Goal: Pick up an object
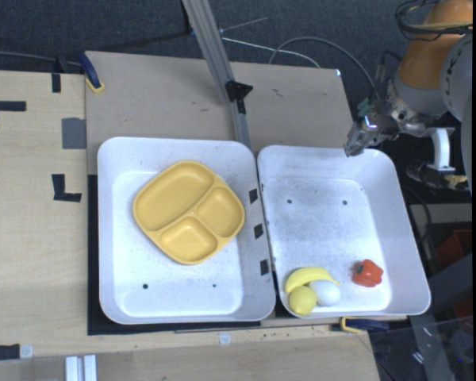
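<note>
While the hand (355,144) hangs over the right bin's (404,213) far corner, can't tell its state, the pickable stuff sits well away: banana (308,276), white egg (327,293), lemon (301,300), red pepper (367,273). Probably staging first.

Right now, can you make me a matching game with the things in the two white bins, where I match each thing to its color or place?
Things:
1. divided plate
2. banana
3. pepper
4. gripper

Colors or places:
A. red, in the right bin near its front right corner
B. over the right bin's back right corner
C. yellow, alone in the left bin
D. yellow and curved, beside a white egg and a lemon

Pairs: 1-C, 2-D, 3-A, 4-B
</note>
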Tool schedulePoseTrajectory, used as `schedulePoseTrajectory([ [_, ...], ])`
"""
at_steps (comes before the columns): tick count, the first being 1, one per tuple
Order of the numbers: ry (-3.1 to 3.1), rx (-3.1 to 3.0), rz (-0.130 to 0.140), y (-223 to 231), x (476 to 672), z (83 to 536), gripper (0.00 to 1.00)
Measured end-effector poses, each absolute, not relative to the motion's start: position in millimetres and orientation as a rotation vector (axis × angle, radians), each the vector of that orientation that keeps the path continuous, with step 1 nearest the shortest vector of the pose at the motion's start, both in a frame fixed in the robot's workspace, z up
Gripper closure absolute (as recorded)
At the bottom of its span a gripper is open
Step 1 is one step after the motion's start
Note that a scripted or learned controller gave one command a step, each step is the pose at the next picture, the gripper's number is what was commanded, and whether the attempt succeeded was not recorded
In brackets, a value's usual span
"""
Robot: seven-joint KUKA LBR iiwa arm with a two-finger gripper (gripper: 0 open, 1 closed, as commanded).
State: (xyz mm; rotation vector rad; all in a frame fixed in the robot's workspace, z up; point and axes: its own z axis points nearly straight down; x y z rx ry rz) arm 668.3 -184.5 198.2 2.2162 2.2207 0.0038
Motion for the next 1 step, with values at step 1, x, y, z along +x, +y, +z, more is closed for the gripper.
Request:
schedulePoseTrajectory([
  [1, 2.221, 2.215, 0.005, -177.4, 665.5, 259.1, 1.0],
])
